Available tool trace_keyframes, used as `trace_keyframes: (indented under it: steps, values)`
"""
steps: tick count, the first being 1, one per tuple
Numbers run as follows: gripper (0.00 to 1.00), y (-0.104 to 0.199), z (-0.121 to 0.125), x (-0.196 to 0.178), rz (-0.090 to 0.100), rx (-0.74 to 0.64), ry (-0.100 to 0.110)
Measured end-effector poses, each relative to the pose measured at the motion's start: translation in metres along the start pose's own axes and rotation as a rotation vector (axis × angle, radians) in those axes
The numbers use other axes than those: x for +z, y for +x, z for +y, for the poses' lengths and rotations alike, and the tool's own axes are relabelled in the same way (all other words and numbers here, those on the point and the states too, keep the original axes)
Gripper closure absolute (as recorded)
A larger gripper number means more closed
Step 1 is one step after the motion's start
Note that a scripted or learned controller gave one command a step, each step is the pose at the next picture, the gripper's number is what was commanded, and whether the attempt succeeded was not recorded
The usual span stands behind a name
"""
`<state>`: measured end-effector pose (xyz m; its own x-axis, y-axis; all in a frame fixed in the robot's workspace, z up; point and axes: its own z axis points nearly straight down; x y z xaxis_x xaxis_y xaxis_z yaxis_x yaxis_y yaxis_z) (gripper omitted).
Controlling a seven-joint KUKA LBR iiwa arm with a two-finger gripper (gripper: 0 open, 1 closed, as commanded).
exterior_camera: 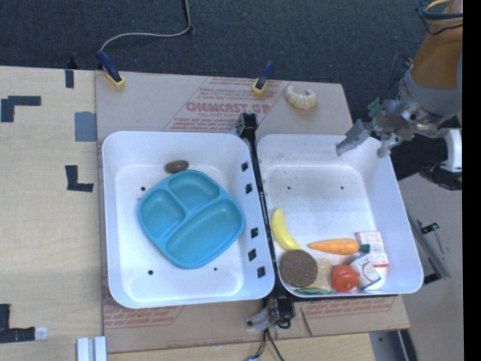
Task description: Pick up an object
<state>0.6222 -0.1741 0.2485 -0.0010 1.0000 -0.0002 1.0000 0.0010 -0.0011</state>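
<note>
Now | gripper (366, 138) open, empty, over right bin (391, 175) far rim | food (331, 262) crowds near edge

Wooden bench (45, 201), cardboard sheet (218, 107) on it, two white bins (120, 277) side by side, pale ring-shaped object (301, 97)

Look at your arm (440, 59) and you see a rounded orange band, with grey casing just below it toward the wrist. A yellowish ring or cable loops over the top of the orange part (too blurred to tell which). The wrist narrows to a grey metal block with darker fittings. From it the gripper (368, 138) sticks out as grey, slender fingers with angular tips. You can make out no markings or screws.
</note>
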Motion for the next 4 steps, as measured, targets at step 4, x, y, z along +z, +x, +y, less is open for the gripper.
trace_keyframes:
  steps: [4]
  values:
    - [0.00, 0.070, -0.060, 0.038, 0.001, -0.002, 0.000]
